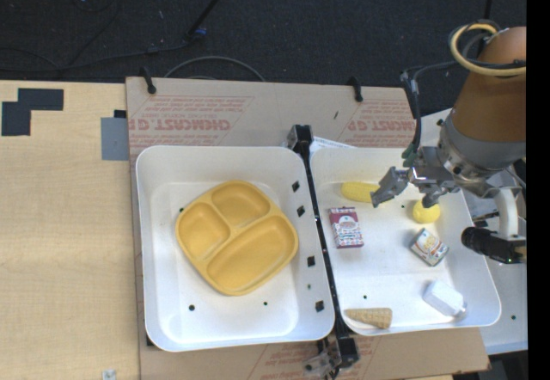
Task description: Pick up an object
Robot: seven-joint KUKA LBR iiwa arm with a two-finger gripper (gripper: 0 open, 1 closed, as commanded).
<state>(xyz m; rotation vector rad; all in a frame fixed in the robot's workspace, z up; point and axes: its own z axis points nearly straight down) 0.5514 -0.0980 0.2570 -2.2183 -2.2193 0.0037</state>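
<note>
**Pincer spread above the right bin, nothing between its fingers**

The pincer (pixel 411 186) hangs over the upper part of the right bin (pixel 485 318), its two dark fingers splayed apart and released, with no object caught between them. One finger (pixel 391 186) points left, its tip just beside a yellow oblong piece (pixel 358 191); the other sits just above a small round yellow piece (pixel 425 212). Behind the pincer the grey arm (pixel 485 125) rises to the right, with its orange band at the top.

Further out in the same bin, a small red and white carton (pixel 345 227) lies near the divider, below the oblong piece. A small crumpled packet (pixel 429 247) lies below the round yellow piece. A pale white block (pixel 444 299) rests near the lower right corner, and a tan wafer-like piece (pixel 369 317) lies against the front rim.

The left bin (pixel 159 284) holds a yellow divided plate (pixel 237 237) with three compartments, tilted slightly and well apart from the pincer. Both bins sit on cardboard (pixel 223 116) laid over the desk (pixel 60 249), whose wooden surface shows to the left.
</note>
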